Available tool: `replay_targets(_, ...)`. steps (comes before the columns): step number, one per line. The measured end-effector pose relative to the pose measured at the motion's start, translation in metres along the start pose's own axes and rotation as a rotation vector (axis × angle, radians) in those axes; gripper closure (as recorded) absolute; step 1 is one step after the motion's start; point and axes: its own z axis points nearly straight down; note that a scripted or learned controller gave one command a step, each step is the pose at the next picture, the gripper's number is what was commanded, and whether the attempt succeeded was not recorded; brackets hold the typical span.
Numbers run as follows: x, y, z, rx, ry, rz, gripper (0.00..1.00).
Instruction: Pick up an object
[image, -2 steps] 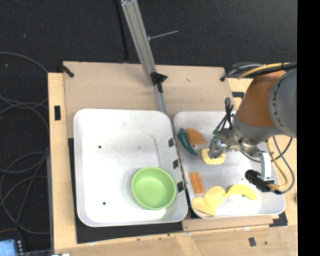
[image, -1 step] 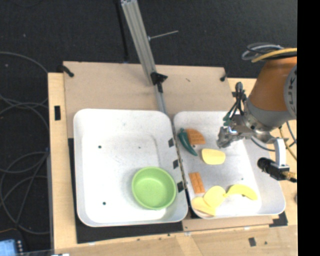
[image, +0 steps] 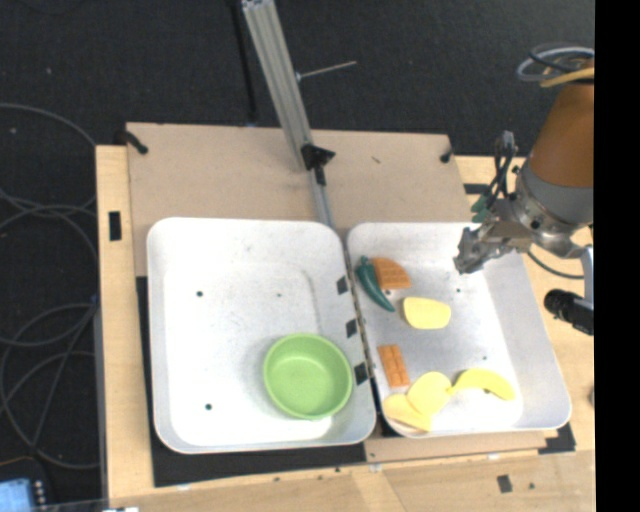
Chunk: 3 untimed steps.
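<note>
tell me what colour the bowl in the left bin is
Light green; the bowl shows clearly in the camera view, near the left bin's front right corner.

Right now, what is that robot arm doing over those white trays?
The robot arm's gripper hangs over the top part of the right bin, trying to pick something up. It holds nothing yet. Below it in that bin lie a yellow piece, two orange blocks, a green curved piece, and more yellow pieces near the front. A green bowl sits in the left bin.
</note>
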Motion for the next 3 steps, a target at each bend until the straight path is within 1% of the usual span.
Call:
replay_targets(1, 0.057, 0.014, 0.004, 0.007, 0.002, -0.002, 1.0)
replay_targets(2, 0.1, 0.021, 0.021, 0.01, 0.002, -0.001, 1.0)
replay_targets(3, 0.157, 0.021, 0.02, 0.008, 0.003, -0.003, 1.0)
